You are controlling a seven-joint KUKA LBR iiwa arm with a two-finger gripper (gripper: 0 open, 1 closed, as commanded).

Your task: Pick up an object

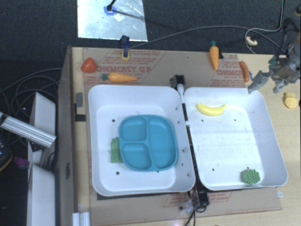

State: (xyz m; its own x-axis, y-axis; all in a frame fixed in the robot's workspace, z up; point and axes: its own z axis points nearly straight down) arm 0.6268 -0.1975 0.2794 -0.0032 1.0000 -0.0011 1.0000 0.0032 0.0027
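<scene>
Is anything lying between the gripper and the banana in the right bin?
Nothing visible does. The gripper sits beyond the right bin's far right corner, and the banana lies alone near the far wall, with bare white floor between. The green broccoli-like piece sits at the near corner, well clear.

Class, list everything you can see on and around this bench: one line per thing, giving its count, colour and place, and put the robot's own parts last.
Bins: 2, white, side by side on the bench, left, right.
Divided plate: 1, blue, in the left bin.
Green piece: 1, green, left bin, against the plate's left edge.
Banana: 1, yellow, right bin, near its far edge.
Bumpy ball: 1, green, right bin, near corner.
Carrots: 2, orange, on the bench beyond the bins, and.
Tomato: 1, red, far left of the bench.
Sausage-like piece: 1, orange-red, beyond the right bin.
Corn-like piece: 1, yellow, right of the right bin.
Pincer: 1, grey, above the right bin's far right corner.
</scene>
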